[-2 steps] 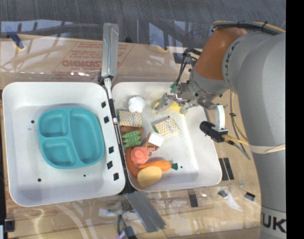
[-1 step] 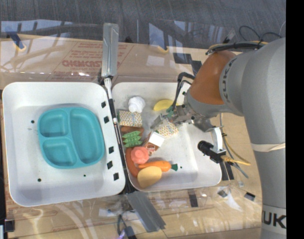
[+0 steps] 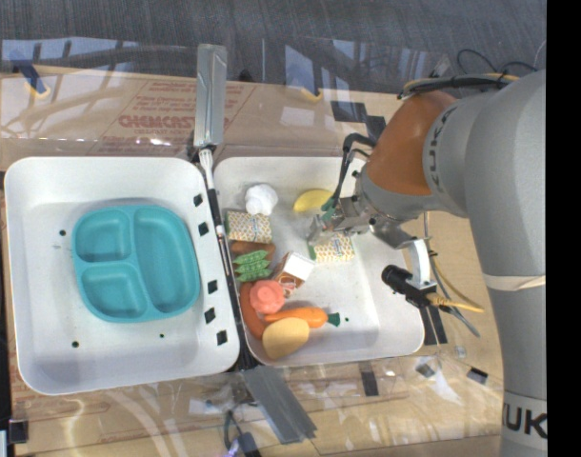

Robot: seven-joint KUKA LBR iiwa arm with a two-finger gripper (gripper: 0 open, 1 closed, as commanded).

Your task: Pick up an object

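Note:
My gripper (image 3: 327,228) hangs low in the right bin (image 3: 395,327), just above a small patterned packet (image 3: 336,249) and right below a yellow banana-like toy (image 3: 312,200). Nothing shows between its fingers. Further left in the same bin lie a white round object (image 3: 261,197), a patterned box (image 3: 249,226), a green pea pod (image 3: 252,263), a small white carton (image 3: 294,268), a pink toy (image 3: 266,297), an orange carrot (image 3: 300,316) and a yellow potato-like lump (image 3: 285,335).
The left bin (image 3: 43,350) holds a teal divided plate (image 3: 135,261). A metal divider bar (image 3: 210,93) stands between the bins at the back. The grey arm with its orange band (image 3: 410,146) covers the right bin's right rim.

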